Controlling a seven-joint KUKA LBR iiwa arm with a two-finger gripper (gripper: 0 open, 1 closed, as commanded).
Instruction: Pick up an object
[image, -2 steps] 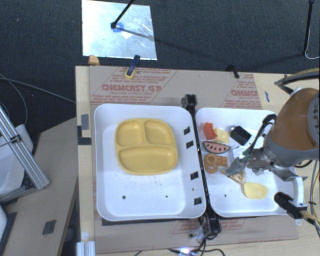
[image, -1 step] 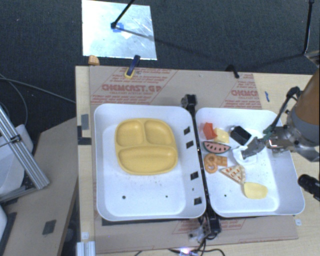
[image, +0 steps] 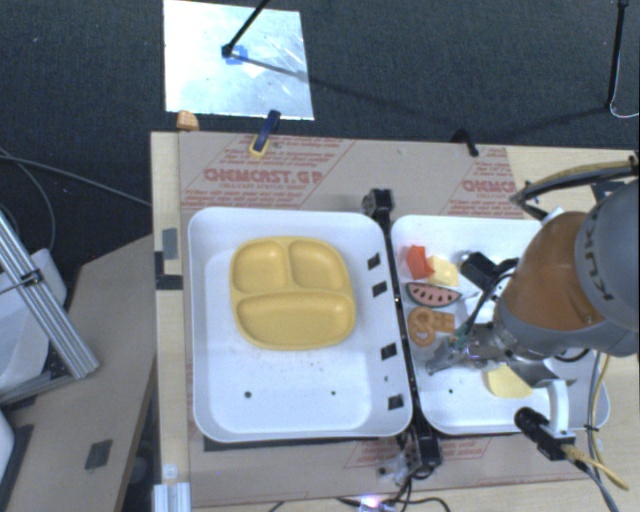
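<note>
While the grey arm reaches low into the right-hand bin (image: 440, 418), its pincer (image: 447, 357) hangs close over the white floor, just below a pretzel-shaped toy (image: 430, 326); whether its fingers stand wide or narrow cannot be told from this slant. Beyond the pretzel lie a watermelon slice (image: 434, 294), a red piece (image: 417, 260) and a pale yellow piece (image: 445, 269), all gathered within easy reach as pickable targets, with another yellow piece (image: 507, 383) partly under the arm behind the pincer. Well away, across the divider on the desk, a yellow sectioned plate (image: 292, 291) sits in the left-hand bin (image: 215, 400).
</note>
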